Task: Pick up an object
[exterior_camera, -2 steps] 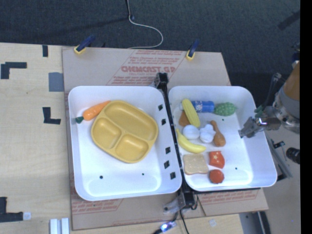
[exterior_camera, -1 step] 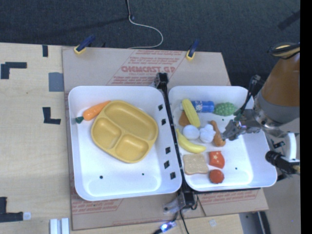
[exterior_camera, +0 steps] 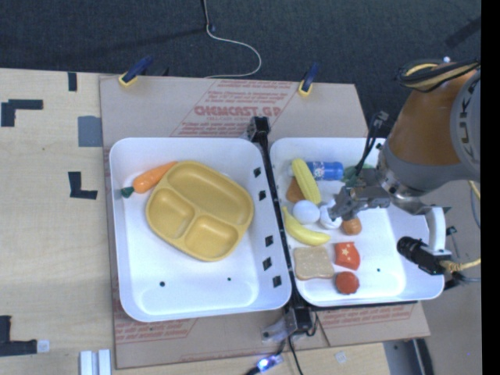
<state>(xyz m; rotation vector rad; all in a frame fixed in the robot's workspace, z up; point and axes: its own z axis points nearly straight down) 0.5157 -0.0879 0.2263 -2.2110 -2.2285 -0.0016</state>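
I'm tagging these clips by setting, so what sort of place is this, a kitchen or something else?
Probably a robotics lab bench, not a kitchen. A grey and orange robot arm reaches over two white bins clamped onto cardboard. The food looks like toys: a banana, corn and a carrot beside a yellow divided tray.

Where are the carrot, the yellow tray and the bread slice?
carrot (exterior_camera: pixel 150 178): camera view, mid-body.
yellow tray (exterior_camera: pixel 200 209): camera view, central divider.
bread slice (exterior_camera: pixel 313 264): camera view, centre of top face.
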